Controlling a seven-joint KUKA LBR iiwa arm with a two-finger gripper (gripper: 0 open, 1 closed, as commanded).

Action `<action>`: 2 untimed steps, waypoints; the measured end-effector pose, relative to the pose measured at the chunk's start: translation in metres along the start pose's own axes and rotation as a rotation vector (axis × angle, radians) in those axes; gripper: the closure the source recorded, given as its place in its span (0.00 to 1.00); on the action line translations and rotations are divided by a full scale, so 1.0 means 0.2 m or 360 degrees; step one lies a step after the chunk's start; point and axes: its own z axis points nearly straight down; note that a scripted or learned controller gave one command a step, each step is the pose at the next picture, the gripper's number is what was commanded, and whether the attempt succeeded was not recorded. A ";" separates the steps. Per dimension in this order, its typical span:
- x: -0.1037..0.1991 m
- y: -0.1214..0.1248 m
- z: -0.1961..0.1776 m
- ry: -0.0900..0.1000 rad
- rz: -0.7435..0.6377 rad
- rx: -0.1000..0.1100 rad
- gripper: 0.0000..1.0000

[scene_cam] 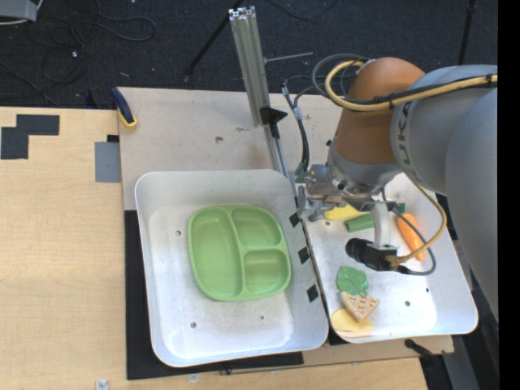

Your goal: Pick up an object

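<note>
Just beside the end effector (313, 201), on the side toward the arm, a yellow piece (341, 214) lies in the white bin (455, 319) beneath it, the likeliest target for the pick. Whether the end effector is released or clenched cannot be told; the wrist covers it. A clean grasp would call for centring over the yellow piece and descending straight, clear of the bin wall and the orange carrot (409, 232) beyond. Nearer the camera sit a green leafy toy (352, 279) and a tan wedge (360, 305). Opposite, a green divided plate (240, 252) rests in the neighbouring bin (162, 331) on the tabletop (57, 242).
</note>
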 end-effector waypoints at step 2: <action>0.49 0.10 -0.02 0.0000 0.0000 -0.0001 1.00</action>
